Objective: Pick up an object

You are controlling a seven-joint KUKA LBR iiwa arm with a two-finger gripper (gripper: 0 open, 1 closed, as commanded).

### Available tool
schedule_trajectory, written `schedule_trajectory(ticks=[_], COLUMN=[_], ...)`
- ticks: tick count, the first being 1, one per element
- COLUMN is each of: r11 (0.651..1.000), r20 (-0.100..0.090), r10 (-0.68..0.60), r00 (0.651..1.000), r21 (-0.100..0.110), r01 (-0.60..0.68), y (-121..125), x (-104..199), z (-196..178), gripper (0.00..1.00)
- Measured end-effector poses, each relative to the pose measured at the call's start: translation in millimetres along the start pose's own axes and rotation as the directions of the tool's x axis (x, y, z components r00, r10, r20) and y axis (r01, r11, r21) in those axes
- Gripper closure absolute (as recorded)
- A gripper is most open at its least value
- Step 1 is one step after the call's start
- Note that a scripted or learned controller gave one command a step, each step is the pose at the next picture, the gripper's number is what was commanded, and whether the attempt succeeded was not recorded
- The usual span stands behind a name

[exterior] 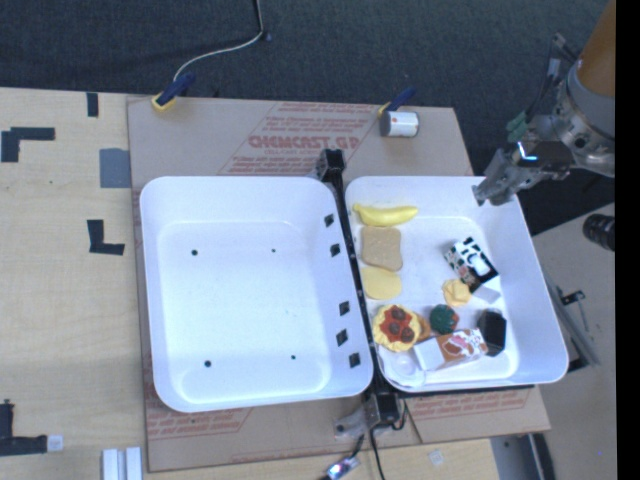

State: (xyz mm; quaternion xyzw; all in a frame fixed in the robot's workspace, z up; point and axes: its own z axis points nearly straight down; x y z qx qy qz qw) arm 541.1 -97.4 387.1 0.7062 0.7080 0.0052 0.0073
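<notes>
Jaws [494,190] (dark metal) above curved yellow banana [386,213].

Two white bins [160,218], one banana [386,213]

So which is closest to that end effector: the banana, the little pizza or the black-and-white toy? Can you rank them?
Measured from the end effector, at the right bin's upper right corner:
1. Black-and-white toy, just below it, right side of the bin.
2. Banana, top left of that bin.
3. Pizza, lower left, farthest.
</notes>
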Motion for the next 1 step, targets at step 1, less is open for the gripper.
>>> schedule_trajectory(ticks=[1], r11=[1.0], r20=[-0.004], r10=[-0.002], r00=[1.0], r21=[0.026], r01=[0.002], y=[25.0], x=[46.2], z=[120.5], gripper=[1.0])
